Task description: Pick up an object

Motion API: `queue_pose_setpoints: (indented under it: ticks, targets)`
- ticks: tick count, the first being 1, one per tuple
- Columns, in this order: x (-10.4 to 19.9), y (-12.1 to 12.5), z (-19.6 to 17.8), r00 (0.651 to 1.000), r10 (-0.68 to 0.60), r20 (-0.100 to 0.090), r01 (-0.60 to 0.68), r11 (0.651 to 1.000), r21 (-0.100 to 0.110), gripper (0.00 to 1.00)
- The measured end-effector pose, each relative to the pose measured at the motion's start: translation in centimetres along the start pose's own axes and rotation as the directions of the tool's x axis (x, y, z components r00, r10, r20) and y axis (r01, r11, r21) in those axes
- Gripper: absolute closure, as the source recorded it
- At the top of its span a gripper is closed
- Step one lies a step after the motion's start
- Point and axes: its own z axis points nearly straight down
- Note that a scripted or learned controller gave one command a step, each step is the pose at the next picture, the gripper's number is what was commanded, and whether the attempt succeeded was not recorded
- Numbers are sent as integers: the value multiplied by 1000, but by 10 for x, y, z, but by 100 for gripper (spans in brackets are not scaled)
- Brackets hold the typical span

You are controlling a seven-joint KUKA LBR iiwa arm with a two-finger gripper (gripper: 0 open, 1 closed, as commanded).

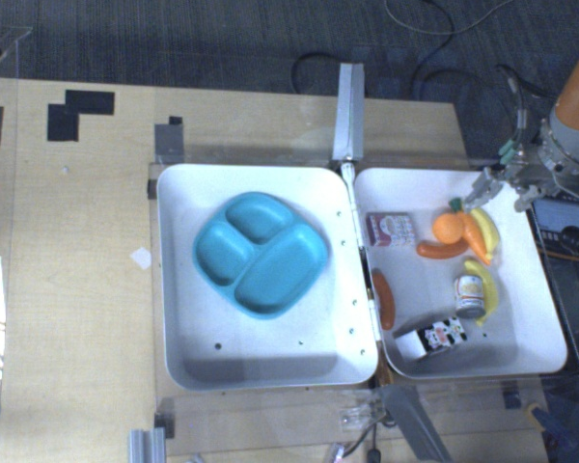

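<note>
Pick not made yet. Tool (507,177) hangs over the right bin's (550,355) far right corner; whether it is released or clenched, cannot tell. Nothing seen in its grasp. Nearest candidates, orange (449,227) and banana (482,231), lie just below-left of it. Descent, grasp and lift all remain.

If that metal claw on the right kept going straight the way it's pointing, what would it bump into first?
Probably the orange. The gripper points down-left into the right bin, and the orange lies nearest along that line, beside the banana. Its height above the bin is unclear from this slanted view.
</note>
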Motion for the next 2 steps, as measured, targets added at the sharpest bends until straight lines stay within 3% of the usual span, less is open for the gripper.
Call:
queue_pose_setpoints:
  ticks: [1, 2]
  targets:
    - [51, 25, 128, 995, 98, 0, -97, 995, -9, 0]
    - [53, 28, 117, 996, 93, -2, -93, 996, -12, 100]
